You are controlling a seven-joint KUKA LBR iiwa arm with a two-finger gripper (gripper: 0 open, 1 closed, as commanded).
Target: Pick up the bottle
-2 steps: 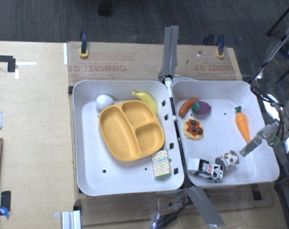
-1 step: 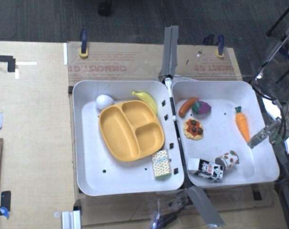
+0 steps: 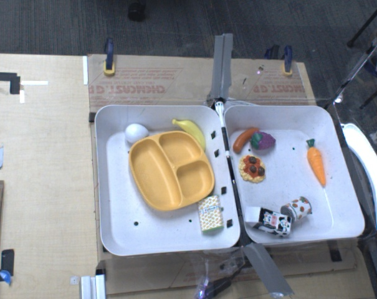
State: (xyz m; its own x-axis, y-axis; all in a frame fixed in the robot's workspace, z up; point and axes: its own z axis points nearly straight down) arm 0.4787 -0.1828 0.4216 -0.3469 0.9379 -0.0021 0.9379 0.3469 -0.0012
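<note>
A small bottle [image 3: 298, 208] with a patterned label and a grey cap lies on its side in the right bin [image 3: 338, 173], near that bin's front edge. A black-and-white cow-patterned carton [image 3: 275, 222] lies just left of the bottle, touching or almost touching it. The bin floor behind the bottle is bare.
The right bin also holds a carrot [image 3: 316, 162], a pizza slice [image 3: 253, 168], a sausage [image 3: 245, 139] and a purple toy [image 3: 263, 141]. In the left bin [image 3: 110, 185] are a yellow divided plate [image 3: 171, 170], an egg [image 3: 136, 132], a banana [image 3: 191, 130] and a small green carton [image 3: 210, 215].
</note>
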